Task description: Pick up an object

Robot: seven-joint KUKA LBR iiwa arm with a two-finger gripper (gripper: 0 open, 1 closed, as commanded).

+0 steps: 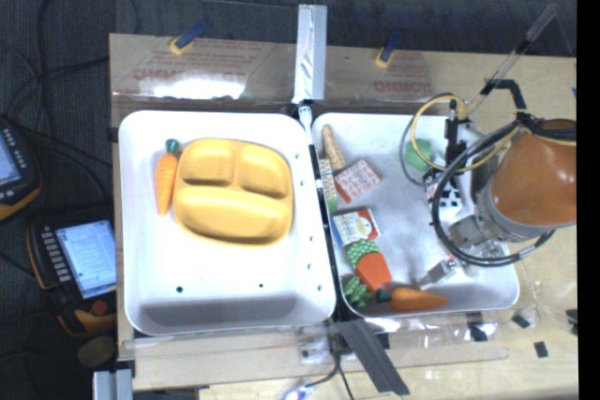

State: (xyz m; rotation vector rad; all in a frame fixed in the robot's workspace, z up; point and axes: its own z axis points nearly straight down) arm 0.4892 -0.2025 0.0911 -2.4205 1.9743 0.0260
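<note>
Print on the cartons (356, 181) in the right bin (394, 131) is too small for us to read. We see the gripper (448, 267) low there, just beside a carrot (417, 299).

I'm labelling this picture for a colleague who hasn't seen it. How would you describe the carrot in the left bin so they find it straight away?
Start at the left bin, the white one holding a big yellow divided tray. Look just left of that tray, near the bin's upper left corner: the carrot lies lengthwise along the tray's edge. It is slim and orange with a small green top, unlike the other carrot, which lies in the right bin among other toy food.
</note>
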